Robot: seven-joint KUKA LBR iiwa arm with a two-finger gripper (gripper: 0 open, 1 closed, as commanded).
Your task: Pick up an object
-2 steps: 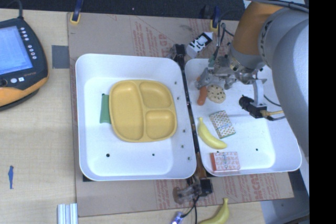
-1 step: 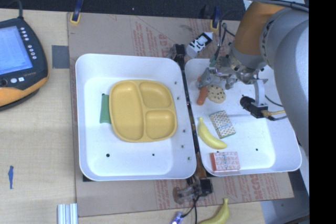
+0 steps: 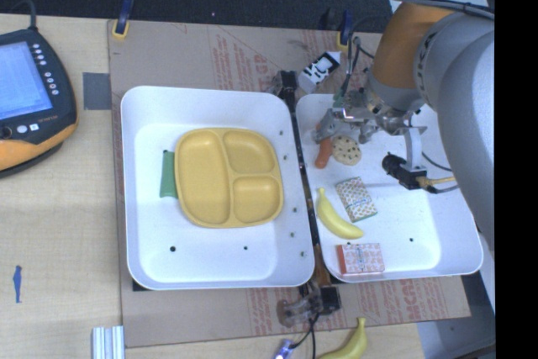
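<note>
Grey arm with orange band (image 3: 437,71): enters from three o'clock and bends down over the far end of the right bin.

Left shallow white plastic bin (image 3: 143,181): holds a yellow three-compartment plastic tray (image 3: 227,176) at its centre. A green flat piece (image 3: 168,174) pokes out from under the tray at nine o'clock.

Right shallow white plastic bin (image 3: 437,240): touches the left bin along its inner edge and holds the small items.

Two-finger metal gripper (image 3: 346,120): low at the bin's eleven o'clock corner. I cannot tell whether it is parted or closed.

Yellow plastic banana (image 3: 336,216): lies at the bin's eight o'clock, near the inner wall.

Patterned card box with red edge (image 3: 360,258): at six o'clock, near the front wall.

Small checkered packet (image 3: 356,197): at the bin's centre, just beside the banana.

Round speckled cookie (image 3: 345,150): directly beneath the gripper.

Orange carrot-like stick (image 3: 324,154): at nine o'clock of the cookie, touching it.
</note>
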